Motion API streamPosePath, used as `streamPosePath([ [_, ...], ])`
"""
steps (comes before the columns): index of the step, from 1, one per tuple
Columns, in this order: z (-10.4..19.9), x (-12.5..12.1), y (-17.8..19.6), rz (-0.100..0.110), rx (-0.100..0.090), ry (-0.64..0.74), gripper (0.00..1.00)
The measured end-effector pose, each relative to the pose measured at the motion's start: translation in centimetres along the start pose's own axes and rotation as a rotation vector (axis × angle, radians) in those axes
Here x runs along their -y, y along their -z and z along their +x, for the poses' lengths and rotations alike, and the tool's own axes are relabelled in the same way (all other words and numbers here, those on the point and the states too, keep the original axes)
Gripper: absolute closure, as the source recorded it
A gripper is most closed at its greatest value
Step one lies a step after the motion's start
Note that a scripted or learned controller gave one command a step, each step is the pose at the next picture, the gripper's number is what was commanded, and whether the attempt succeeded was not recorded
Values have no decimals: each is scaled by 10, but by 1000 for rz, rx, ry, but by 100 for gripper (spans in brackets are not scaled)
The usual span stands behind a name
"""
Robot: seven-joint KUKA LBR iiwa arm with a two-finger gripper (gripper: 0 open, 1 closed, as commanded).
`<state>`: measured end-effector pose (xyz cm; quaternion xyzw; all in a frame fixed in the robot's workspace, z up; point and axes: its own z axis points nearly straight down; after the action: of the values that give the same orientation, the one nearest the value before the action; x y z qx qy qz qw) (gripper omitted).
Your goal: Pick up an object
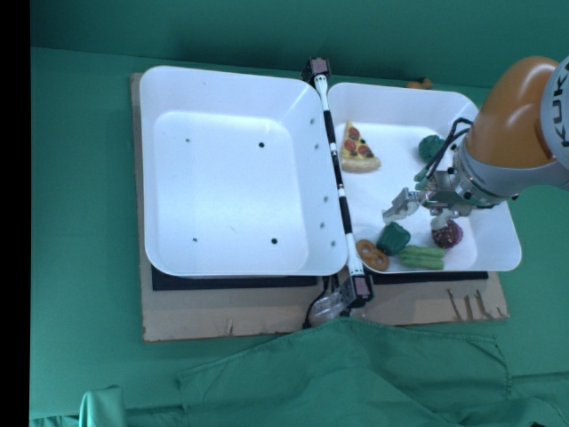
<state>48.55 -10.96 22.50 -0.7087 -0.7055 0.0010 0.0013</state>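
Two bins side by side, pizza slice [358,148] in right bin [498,254] (pretzel [372,255] at front), left bin [178,83] beside it

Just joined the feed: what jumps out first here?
The grey arm with its orange band reaches in from the right, its hand low over the right white bin. A toy pizza slice lies near that bin's left wall, and a dark green block just below the hand.

arm [524,123] cut off at right edge, dark green toy [432,147] partly hidden behind gripper [402,205]
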Motion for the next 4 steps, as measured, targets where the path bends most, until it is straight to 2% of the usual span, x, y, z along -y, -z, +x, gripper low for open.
streamPosePath([
  [1,-1,-3,-43,-11,1,0,0],
  [2,-3,-5,-28,-25,6,-4,100],
  [3,0,3,25,-12,3,2,100],
  [4,3,-3,72,-13,3,2,100],
])
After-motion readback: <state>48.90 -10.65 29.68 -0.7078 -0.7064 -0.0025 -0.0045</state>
